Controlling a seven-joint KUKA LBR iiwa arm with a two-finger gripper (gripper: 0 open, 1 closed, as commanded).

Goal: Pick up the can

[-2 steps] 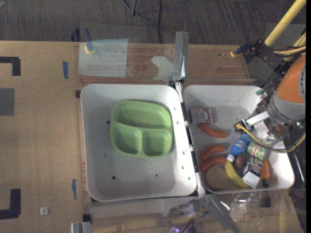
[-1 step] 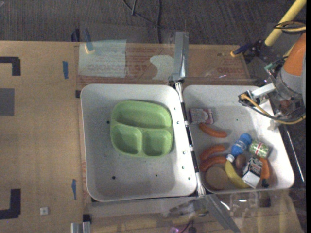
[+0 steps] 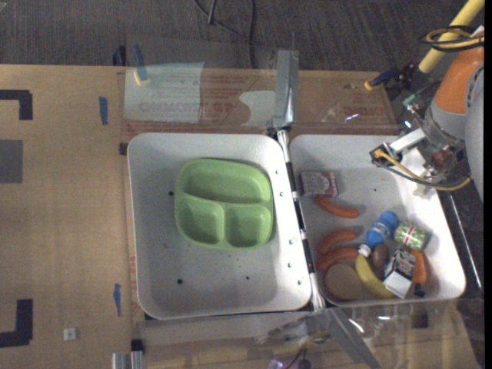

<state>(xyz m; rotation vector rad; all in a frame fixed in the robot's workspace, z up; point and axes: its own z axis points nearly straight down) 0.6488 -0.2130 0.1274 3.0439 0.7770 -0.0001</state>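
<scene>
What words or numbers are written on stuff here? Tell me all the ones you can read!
None can be read for sure.
Clear sheet behind the left bin: faint reddish print, too blurred to read.
Can in the right bin: green and red label, too small to read.
Small red and white packet: print too blurred.
Black and white carton: markings too small.

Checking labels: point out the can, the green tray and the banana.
can [image 3: 412,235], camera view, on its green side.
green divided tray [image 3: 224,203], camera view, on the middle ridge.
banana [image 3: 370,277], camera view, mid-curve of the peel.
</scene>
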